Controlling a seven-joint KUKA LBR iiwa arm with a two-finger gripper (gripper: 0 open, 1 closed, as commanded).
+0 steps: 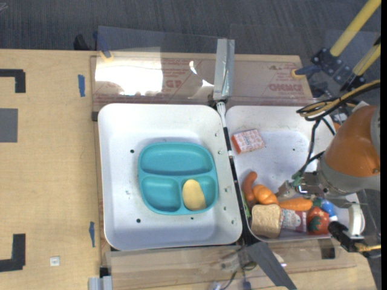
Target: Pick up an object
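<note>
The arm's orange band [357,144] and grey wrist cover the right part of the right bin [275,135], and the jaws [297,187] are mostly buried under that bulk, so whether they are open or closed cannot be told. They sit low at the near right of the bin, just beside a heap of toy food: 2 orange carrot-like pieces [257,189], a slice of bread [266,220], a long orange piece [296,204] and a red, strawberry-like piece [317,221] partly hidden by the wrist. A small red and white box [248,141] lies apart toward the far side. In the left bin [115,162] a teal divided tray [175,177] holds a yellow potato-like lump [193,194] in its near right compartment. The wooden surface [42,162] extends left.
</note>
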